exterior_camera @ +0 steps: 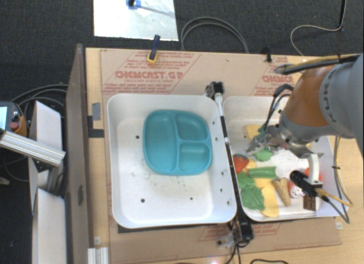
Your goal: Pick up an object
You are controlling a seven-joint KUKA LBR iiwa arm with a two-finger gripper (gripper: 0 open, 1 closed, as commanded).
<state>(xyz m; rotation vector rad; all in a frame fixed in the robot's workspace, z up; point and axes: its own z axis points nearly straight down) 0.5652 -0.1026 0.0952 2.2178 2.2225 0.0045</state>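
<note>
While the arm reached in from the right, the scene stood thus:

Objects: a heap of small toy foods (263,184) lay in the right bin (239,108), crowded toward its near half.
Green pieces: a long green piece (261,172) lay across the heap, a leafy green one (250,196) nearer, a small green one (263,155) just beside the end effector.
Yellow pieces: one (267,197) lay at the near edge of the heap, another (252,130) farther back.
Red piece: it (240,162) lay at the heap's left, close to the bin's left wall.
End effector: it (263,141) hung low over the far part of the heap; whether its fingers were apart or closed I could not tell, nor whether it had hold of anything.
Arm: grey with an orange band (304,104), it covered the right bin's far right part.
Left bin: it (122,160) held a teal divided plate (176,142), lying flat near its middle.
Table: brown board (170,72) with red lettering lay under both bins.
</note>
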